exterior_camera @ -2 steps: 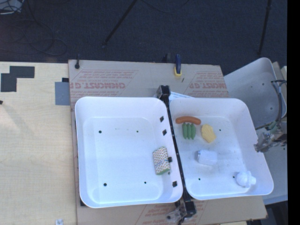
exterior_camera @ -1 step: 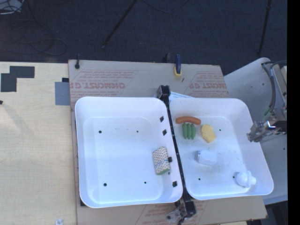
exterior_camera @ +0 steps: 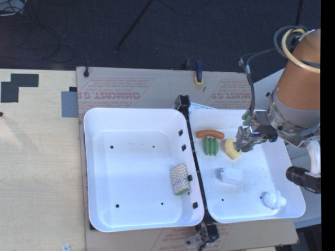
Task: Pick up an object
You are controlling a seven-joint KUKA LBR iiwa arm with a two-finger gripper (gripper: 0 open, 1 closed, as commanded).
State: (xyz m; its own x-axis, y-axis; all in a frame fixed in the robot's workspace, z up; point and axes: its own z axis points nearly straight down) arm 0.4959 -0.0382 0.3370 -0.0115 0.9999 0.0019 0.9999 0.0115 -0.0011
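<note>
The tool [exterior_camera: 242, 141] partly hides the yellow object [exterior_camera: 231, 149] (its finger state unreadable); the arm [exterior_camera: 301, 82] is cropped at right.

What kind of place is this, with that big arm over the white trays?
Probably a robotics lab test bench. A robot arm reaches over two white bins of small toy-like items, such as an orange sausage, with cables trailing on the dark floor.

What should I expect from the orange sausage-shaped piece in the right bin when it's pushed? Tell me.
The orange sausage-shaped piece looks rounded and elongated, so it would probably roll sideways if nudged across its length. It seems small and likely light. The green piece lies close beside it and may block or get shoved along.
</note>
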